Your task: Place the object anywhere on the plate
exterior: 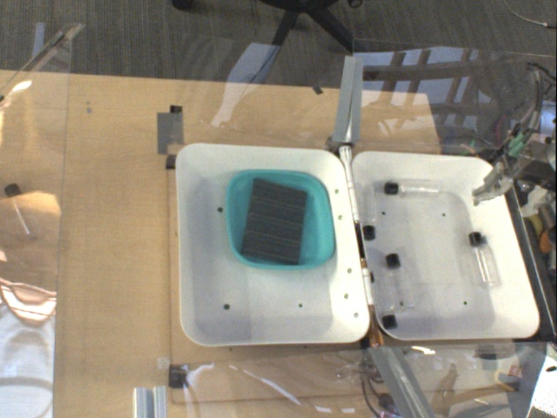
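Observation:
A teal plate (pixel 280 219) with rounded corners lies in the left white bin (pixel 204 259). On the middle of the plate rests a dark grey ribbed rectangular block (pixel 275 221), flat and slightly turned. My gripper (pixel 493 184) is at the far right, above the right bin's (pixel 435 312) back right corner, well away from the plate and block. Cables and the bin's rim partly hide it, and nothing can be seen held in it.
The right bin holds several small black pieces (pixel 392 259) and two clear tubes with black caps (pixel 481 256). A grey metal post (pixel 348 103) stands behind the seam between the bins. Clear sheeting covers the wooden bench on the left.

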`<state>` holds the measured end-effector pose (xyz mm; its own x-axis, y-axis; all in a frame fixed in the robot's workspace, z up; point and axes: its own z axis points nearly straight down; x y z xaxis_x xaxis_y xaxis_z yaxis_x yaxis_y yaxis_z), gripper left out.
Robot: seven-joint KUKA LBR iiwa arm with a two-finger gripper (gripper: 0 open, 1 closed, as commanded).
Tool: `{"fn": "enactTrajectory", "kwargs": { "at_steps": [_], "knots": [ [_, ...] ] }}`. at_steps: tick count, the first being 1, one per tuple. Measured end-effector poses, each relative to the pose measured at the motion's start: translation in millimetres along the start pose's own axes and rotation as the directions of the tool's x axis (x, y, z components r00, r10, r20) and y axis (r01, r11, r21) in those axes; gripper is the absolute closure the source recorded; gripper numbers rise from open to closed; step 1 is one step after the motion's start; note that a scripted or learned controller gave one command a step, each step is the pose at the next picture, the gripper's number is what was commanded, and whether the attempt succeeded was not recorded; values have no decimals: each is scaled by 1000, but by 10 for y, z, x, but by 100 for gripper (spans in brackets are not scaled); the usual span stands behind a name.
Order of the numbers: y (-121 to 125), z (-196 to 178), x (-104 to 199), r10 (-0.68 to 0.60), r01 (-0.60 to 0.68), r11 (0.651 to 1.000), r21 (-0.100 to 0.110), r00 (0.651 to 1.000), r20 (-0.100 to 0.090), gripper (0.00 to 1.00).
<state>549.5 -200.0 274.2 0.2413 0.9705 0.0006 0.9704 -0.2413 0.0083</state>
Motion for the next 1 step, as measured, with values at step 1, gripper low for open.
{"fn": "enactTrajectory", "kwargs": {
  "at_steps": [1],
  "knots": [
    [-198, -179, 13, 74, -74, 997, -1, 997, 1, 0]
  ]
}}
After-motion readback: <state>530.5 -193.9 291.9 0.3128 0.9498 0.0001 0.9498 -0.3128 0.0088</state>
